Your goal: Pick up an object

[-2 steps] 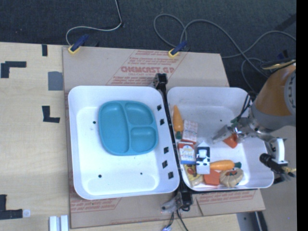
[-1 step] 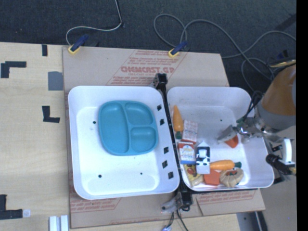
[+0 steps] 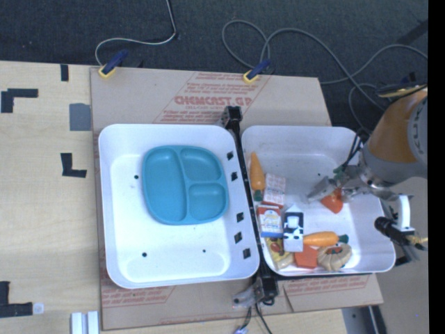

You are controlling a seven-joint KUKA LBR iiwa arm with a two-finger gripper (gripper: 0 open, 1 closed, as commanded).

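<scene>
In the camera view, the arm (image 3: pixel 400 141) reached in from the right over the right-hand bin (image 3: pixel 299 136), and its pincer (image 3: pixel 332 190) sat low near the bin's right middle. A small red-orange object (image 3: pixel 334 202) lay at the pincer's tip, touching or very nearly so; whether the thing was actually between the tips could not be told, nor whether the pincer was released or clenched. That red piece looked like a small toy food item, probably light, rigid plastic with a smooth skin, so it would likely slide if pinched off-centre; a hold across its narrowest width, squarely in the middle, seemed safest. Other candidates crowded the bin's left and lower part: an orange bottle-like piece (image 3: pixel 256 172) along the left wall, a flat printed packet (image 3: pixel 274 184) beside it, a small white carton with a dark label (image 3: pixel 293 229), a toy carrot (image 3: pixel 320 239) just right of it, and a tan pretzel-like ring (image 3: pixel 334 257) at the lower edge. The packet looked thin and hard to get under; the carrot looked stiff and rounded, best taken across its body. The left bin (image 3: pixel 118 207) held a blue divided plate (image 3: pixel 185 184), and both bins rested on a cardboard sheet (image 3: pixel 208 99) on the surface.
</scene>
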